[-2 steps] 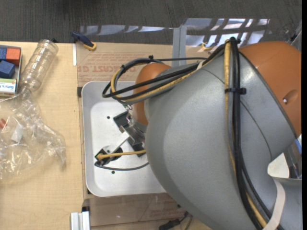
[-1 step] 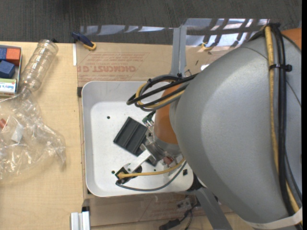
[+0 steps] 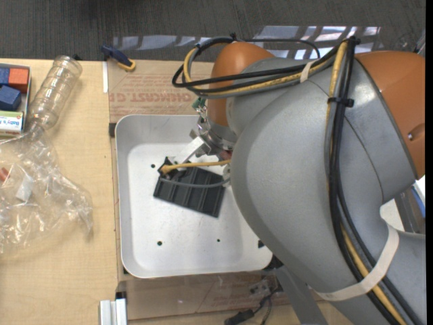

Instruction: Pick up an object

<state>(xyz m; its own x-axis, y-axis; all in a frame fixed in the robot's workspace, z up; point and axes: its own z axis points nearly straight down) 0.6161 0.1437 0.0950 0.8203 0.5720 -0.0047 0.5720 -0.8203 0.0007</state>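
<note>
Where the arm (image 3: 325,181) reached in from your right, its grey bulk covered the bin's right side. The white bin (image 3: 135,249) held a black ribbed slab (image 3: 191,189), lying flat and askew near the middle. The gripper (image 3: 203,147) stood at the slab's far edge; how wide it stood, or whether it had any hold, could not be told. Left on the bench (image 3: 67,276) lay crumpled plastic (image 3: 34,188), and beyond it a clear bottle (image 3: 51,93).

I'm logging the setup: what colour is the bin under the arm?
The bin is white, with small dark dots on its floor; best in the camera view.
</note>
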